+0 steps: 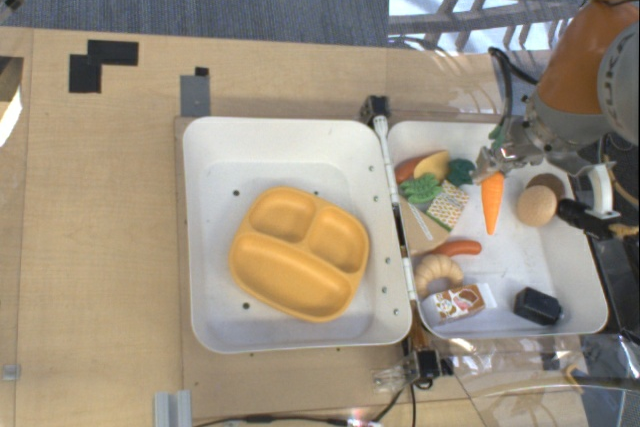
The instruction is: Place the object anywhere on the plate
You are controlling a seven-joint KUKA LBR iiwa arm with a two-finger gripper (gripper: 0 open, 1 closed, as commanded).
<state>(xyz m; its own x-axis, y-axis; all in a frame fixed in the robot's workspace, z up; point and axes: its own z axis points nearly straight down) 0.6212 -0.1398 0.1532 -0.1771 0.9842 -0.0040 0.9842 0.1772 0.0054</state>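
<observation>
You are at the picking-up step: your tool (497, 158) hangs right over the top of the orange carrot (491, 202) in the right bin (575, 290), I cannot tell its state, and next it must grab the carrot and carry it left to the yellow plate (298, 253).

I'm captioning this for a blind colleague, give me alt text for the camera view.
A grey and orange robot arm's gripper hovers at the top of an orange toy carrot among toy foods in the right bin. An empty yellow divided plate sits in the left bin.
</observation>
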